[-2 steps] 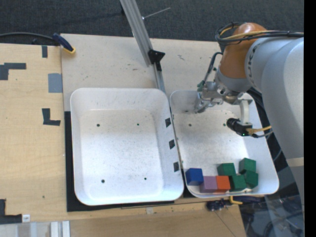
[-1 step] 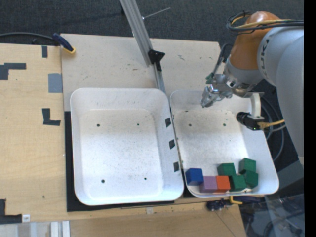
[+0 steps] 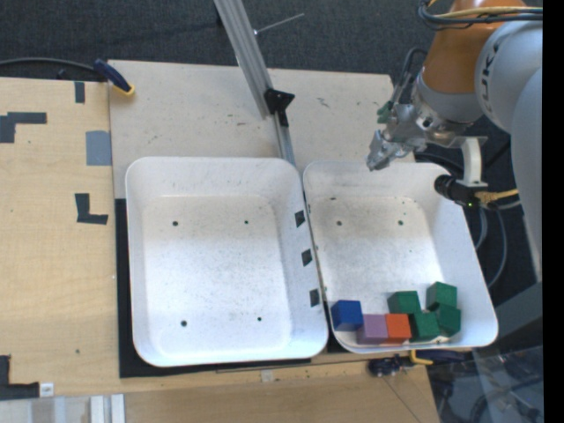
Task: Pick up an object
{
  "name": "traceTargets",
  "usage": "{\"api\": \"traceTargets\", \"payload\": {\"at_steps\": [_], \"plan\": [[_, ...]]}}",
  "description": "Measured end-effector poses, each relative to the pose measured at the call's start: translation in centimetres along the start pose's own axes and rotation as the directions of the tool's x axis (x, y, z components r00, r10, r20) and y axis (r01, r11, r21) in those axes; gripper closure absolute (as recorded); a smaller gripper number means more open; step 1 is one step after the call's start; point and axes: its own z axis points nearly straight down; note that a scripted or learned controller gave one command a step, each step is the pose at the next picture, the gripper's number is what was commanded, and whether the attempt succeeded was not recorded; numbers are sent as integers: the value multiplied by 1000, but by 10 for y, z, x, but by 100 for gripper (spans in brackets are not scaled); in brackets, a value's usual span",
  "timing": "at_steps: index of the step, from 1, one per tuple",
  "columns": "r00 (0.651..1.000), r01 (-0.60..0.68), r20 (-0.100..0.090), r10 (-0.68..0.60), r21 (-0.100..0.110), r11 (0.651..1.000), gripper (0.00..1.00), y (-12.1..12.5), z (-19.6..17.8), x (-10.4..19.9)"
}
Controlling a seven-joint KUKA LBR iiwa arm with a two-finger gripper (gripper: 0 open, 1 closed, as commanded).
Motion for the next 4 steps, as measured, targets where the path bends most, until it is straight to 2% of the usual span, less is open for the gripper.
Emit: {"api": "traceTargets", "payload": {"at_steps": [1,2,4], "plan": [[1000,-1,0,1,3,1000,100,1,-31,1],[1000,3,-1,-3,7,1000,100,0,-33,46],[1000,3,-2,-3,8,1000,100,-22,-33,148]]}}
